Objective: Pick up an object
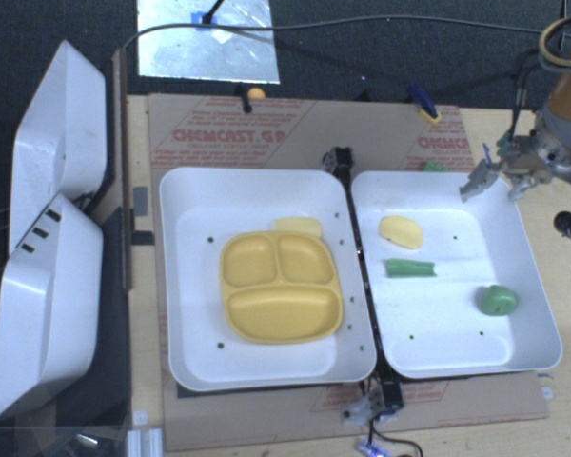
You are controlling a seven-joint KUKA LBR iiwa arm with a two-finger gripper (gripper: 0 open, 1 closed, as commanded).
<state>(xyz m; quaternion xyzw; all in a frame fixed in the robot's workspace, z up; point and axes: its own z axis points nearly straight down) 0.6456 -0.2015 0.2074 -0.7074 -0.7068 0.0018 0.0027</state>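
Gripper [501, 173] up at the two o'clock corner of the right bin [528, 346], hanging over the bin's far rim, and its two grey fingers [478, 181] stand apart with nothing between them. Grey arm [563, 122] comes in from three o'clock, orange band just visible at the picture's edge.

Down in the right bin, three things to choose from: a pale yellow piece [401, 231] toward eleven o'clock of that bin, a flat green strip [410, 268] just below it near the bin's middle, and a round green lump [498, 300] out at four o'clock, close to the right wall. All three lie loose on the white floor, apart from each other and well clear of the fingers.

Over in the left bin [186, 350], a yellow divided tray [280, 287] sits in the middle, two small compartments at the top and one long one below. A pale yellow slab [298, 226] lies at the tray's twelve o'clock edge, touching or just beside it, hard to say which.

Both bins rest side by side on a brown cardboard sheet [228, 127], their inner rims meeting at the centre
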